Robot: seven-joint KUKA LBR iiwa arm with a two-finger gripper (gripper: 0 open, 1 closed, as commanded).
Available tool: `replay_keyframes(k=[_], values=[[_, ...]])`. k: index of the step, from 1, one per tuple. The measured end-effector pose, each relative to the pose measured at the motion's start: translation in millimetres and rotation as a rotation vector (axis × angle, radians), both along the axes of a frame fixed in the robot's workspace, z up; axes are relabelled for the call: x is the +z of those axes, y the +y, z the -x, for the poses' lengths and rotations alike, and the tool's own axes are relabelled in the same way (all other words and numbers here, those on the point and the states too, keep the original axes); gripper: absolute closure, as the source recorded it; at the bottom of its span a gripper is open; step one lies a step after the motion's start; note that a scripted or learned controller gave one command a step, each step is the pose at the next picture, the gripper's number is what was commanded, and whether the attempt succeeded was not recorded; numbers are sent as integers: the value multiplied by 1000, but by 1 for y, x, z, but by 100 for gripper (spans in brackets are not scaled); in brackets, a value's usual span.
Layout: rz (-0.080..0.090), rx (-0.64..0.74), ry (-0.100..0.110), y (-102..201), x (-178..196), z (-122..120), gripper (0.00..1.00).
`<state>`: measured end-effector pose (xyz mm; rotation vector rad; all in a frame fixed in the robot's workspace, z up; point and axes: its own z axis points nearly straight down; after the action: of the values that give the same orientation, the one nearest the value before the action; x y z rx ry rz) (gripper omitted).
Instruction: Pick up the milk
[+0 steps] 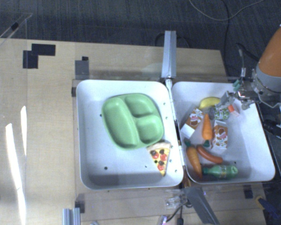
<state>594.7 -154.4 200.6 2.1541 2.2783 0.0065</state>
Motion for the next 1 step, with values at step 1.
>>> replay_keyframes(k=[1], values=[[1,-84,-3,21,178,16,0]])
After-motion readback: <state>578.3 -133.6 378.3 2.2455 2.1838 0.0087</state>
